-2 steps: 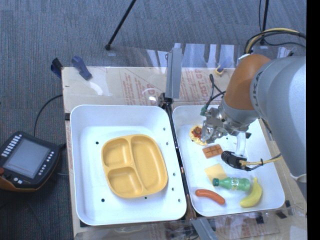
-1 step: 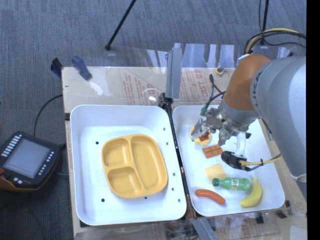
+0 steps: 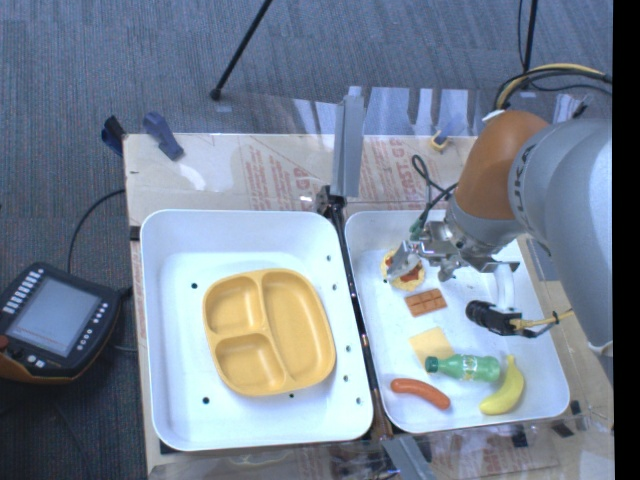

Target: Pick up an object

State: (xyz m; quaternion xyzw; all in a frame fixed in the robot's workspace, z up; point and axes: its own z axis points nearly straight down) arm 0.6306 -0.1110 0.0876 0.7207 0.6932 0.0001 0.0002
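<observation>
While the arm (image 3: 540,193) reaches in from the right over the right bin (image 3: 375,258), the gripper (image 3: 425,258) sits low at that bin's upper-left area, right over a small round red-and-yellow toy food piece (image 3: 405,276), possibly a burger or tart. Fingers look spread on either side of it, but whether they actually touch it I can't tell; nothing is visibly lifted. Just below and right of that piece lies a brown waffle-like square (image 3: 426,301). Further down: a yellow cheese wedge (image 3: 431,344), then a green bottle (image 3: 466,367) lying on its side, cap pointing left, just beside the cheese. A red sausage (image 3: 420,393) lies near the bin's front edge, left of a banana (image 3: 505,388) in the front right corner; the banana's upper end is close to the bottle's base. A black cylindrical part with a cable (image 3: 495,317) hangs at the right side of the bin, under the arm. Left bin (image 3: 165,268) holds a yellow three-compartment plate (image 3: 268,330), roughly centred, compartments bare. Off the bench to the left, a teach pendant (image 3: 50,318) sits on the carpet. A tripod leg (image 3: 245,38) crosses the floor at top.
</observation>
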